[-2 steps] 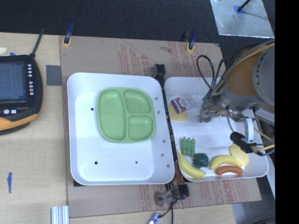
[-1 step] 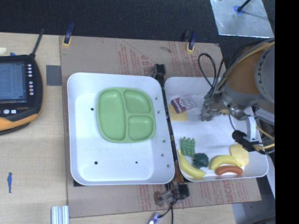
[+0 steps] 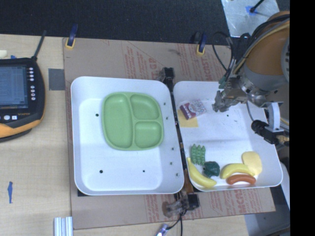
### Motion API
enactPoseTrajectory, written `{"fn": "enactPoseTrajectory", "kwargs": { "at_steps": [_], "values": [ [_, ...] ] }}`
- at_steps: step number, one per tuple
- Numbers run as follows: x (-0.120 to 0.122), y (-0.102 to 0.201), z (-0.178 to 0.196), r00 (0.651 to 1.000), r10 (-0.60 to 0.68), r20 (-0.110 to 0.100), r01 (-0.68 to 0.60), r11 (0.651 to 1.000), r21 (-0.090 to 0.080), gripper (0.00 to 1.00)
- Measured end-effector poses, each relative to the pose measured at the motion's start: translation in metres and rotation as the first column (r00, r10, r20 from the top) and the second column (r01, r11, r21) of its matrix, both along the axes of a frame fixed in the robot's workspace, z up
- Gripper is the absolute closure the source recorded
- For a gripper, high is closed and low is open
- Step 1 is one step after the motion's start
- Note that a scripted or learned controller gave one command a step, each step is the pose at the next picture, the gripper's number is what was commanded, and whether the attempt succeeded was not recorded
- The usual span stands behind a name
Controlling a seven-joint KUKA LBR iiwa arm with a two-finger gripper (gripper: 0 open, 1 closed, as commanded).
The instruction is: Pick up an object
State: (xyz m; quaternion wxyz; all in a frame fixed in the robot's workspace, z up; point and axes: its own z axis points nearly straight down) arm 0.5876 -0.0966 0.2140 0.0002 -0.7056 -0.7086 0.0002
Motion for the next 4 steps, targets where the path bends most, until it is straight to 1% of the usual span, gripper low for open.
{"fn": "enactPoseTrajectory", "kwargs": {
  "at_steps": [1,2,3,4],
  "values": [
    [-0.001,0.000,-0.001,1.000,0.000,-0.003,0.000,1.000,0.000,0.00],
    [-0.066,0.003,-0.038,1.000,0.001,-0.006,-0.001,1.000,0.000,0.00],
    [-0.097,0.000,-0.121,1.000,0.001,-0.001,-0.001,1.000,-0.001,0.00],
    [-0.093,0.001,-0.120,1.000,0.000,0.000,0.000,1.000,-0.001,0.00]
  ]
}}
